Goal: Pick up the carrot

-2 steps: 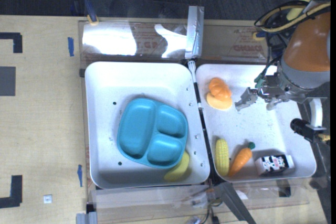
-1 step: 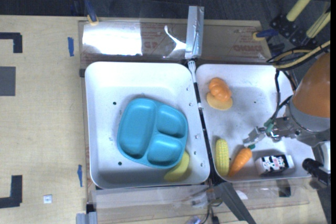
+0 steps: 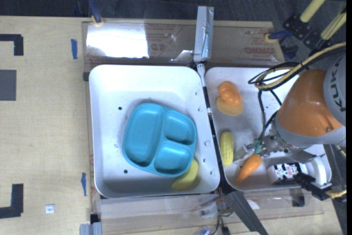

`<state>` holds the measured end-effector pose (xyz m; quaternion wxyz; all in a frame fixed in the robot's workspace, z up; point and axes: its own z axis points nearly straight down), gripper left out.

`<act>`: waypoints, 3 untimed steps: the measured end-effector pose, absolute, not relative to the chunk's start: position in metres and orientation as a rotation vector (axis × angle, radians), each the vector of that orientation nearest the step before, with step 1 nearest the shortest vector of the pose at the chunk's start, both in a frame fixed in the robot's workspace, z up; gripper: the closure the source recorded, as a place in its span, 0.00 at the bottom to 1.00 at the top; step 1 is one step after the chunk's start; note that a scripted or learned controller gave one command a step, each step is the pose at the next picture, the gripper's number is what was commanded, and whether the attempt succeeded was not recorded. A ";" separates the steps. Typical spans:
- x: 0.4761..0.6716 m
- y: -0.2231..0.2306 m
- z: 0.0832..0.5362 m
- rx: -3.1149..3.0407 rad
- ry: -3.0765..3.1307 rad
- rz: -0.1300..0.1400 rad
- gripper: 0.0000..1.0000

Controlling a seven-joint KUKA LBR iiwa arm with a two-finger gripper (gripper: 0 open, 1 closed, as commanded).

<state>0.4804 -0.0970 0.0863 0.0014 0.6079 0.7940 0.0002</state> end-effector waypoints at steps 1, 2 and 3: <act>0.483 -0.098 0.095 1.907 2.486 0.005 1.00; 0.481 -0.095 0.201 1.469 2.773 0.002 1.00; 0.504 -0.057 0.275 1.669 2.658 0.002 1.00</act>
